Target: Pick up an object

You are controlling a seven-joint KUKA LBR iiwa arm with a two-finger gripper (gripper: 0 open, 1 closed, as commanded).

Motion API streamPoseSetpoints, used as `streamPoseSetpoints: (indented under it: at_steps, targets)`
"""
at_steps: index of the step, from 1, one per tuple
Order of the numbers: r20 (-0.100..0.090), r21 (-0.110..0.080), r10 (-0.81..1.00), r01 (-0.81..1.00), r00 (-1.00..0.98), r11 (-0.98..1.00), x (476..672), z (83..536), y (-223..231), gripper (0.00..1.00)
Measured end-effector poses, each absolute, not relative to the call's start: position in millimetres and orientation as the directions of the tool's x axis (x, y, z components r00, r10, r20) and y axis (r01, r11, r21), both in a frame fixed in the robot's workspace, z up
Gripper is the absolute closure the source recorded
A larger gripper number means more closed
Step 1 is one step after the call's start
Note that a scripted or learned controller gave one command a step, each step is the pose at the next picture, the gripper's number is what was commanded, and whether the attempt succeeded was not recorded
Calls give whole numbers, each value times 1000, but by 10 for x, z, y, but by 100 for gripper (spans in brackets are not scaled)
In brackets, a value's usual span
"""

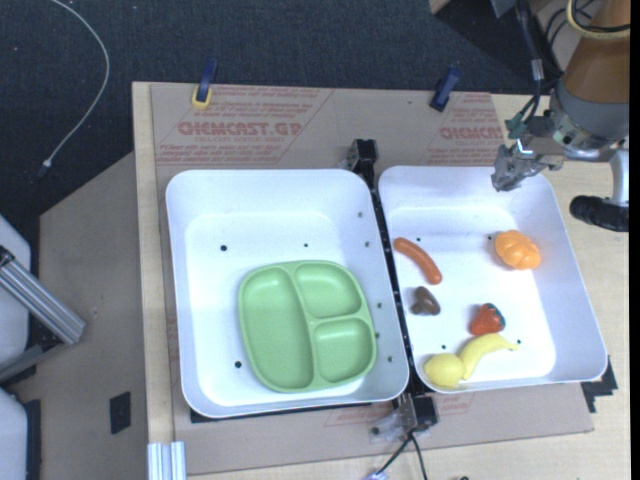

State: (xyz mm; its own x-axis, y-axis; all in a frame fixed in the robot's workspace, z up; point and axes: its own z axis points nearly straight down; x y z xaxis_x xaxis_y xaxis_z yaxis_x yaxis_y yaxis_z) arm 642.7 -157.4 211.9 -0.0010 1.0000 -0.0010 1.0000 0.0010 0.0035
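Observation:
The right bin (pixel 560 363) holds several toy foods: an orange sausage (pixel 417 259), a brown lump (pixel 426 302), an orange fruit (pixel 516 250), a red strawberry-like piece (pixel 487 319), a yellow banana (pixel 484 350) and a yellow lemon (pixel 444 370). My gripper (pixel 509 172) hangs over the far rim of the right bin, up and left of the orange fruit, apart from every object. Nothing shows between its fingers.
The left bin (pixel 200 268) carries a green three-compartment plate (pixel 305 323). A black clamp (pixel 363 154) sits between the bins at the back. Blue clips (pixel 444 89) hold the cardboard base. The arm's orange band (pixel 600 58) is at the top right.

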Motion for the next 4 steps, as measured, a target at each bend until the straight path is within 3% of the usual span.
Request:
streamPoseSetpoints:
  at_steps: [1, 3, 4]
  targets:
    - [2, -2, 1000, 1000, -5, 5, 6245, 2100, -1030, 100]
    - [3, -3, 1000, 1000, -6, 6, 6166, 2028, 43, 100]
    - [3, 2, 1000, 1000, -6, 6, 6024, 2252, 558, 100]
